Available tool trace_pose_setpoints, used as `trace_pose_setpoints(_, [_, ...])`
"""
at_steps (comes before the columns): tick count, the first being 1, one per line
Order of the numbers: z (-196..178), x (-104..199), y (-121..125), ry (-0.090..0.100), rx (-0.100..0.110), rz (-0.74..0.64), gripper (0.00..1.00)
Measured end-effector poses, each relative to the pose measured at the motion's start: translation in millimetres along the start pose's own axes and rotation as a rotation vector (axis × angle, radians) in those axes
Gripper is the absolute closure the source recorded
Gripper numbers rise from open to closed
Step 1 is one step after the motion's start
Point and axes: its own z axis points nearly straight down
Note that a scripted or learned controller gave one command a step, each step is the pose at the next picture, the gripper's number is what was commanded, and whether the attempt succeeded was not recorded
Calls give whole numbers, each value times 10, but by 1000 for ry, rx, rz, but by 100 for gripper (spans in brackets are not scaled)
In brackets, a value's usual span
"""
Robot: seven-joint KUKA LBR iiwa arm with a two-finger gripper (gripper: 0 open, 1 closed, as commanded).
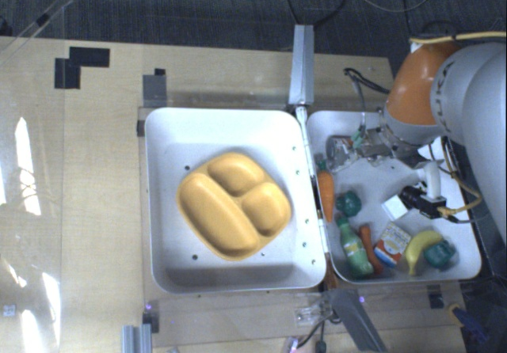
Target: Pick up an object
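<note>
My gripper (342,150) is low in the back left part of the right bin (467,260), at the end of the grey arm with its orange band (412,90). It hangs just behind an orange carrot (325,195) that lies along the bin's left wall. Nearby are a round dark-green item (348,203), a green bottle (354,246), a small white block (394,206), a red and white carton (387,246), a yellow banana (420,249) and a teal item (440,255). I see nothing between the gripper's tips.
The left bin (158,185) holds a yellow three-part plate (234,205). A metal post (302,66) stands behind the divide between the bins. Cables (444,205) run along the arm's wrist over the right bin's right side.
</note>
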Motion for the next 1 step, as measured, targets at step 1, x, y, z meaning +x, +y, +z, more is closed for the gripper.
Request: trace_pose_setpoints(1, [0,0,0,0,0,0,0])
